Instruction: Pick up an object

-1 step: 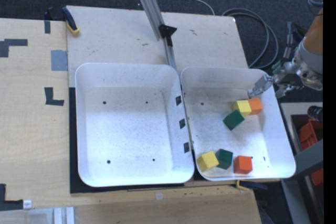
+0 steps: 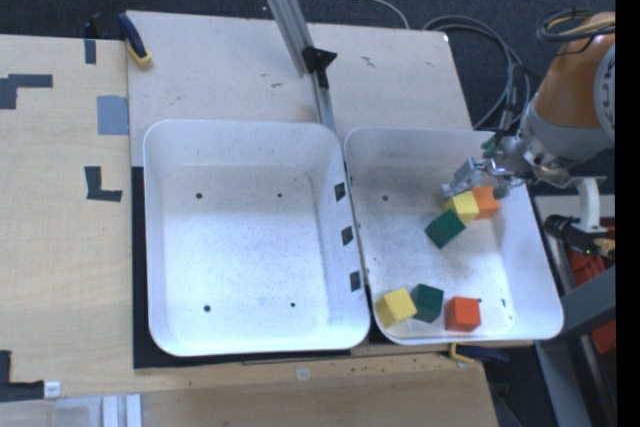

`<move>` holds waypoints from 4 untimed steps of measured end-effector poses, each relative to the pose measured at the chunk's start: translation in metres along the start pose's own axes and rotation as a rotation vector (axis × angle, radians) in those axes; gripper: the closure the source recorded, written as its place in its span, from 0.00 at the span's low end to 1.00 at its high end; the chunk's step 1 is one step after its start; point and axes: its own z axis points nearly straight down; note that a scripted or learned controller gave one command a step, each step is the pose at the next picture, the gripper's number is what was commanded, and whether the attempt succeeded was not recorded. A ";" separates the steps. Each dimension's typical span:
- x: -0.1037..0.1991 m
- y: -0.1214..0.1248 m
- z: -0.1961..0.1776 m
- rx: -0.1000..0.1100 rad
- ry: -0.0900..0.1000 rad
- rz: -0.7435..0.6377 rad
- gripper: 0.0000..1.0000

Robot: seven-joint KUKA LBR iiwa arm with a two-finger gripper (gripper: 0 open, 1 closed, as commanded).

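My gripper (image 2: pixel 476 179) hangs low over the upper right part of the right bin (image 2: pixel 400 165). Just below it sit a yellow block (image 2: pixel 464 206) and an orange block (image 2: pixel 487 201), touching each other. A green block (image 2: pixel 445 229) lies tilted against the yellow one's lower left. Along the bin's near edge are a second yellow block (image 2: pixel 397 304), a dark green block (image 2: pixel 428 301) and a second orange block (image 2: pixel 462 313) in a row. Nothing visibly hangs from the gripper.
The left bin (image 2: pixel 170 215) sits beside the right one. A metal pole (image 2: pixel 285 5) slants down to the divide between the bins. Cables (image 2: pixel 500 55) trail behind the right bin, and the arm (image 2: pixel 575 105) comes in from the right.
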 end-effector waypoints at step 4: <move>0.146 0.002 -0.026 -0.015 0.001 -0.008 1.00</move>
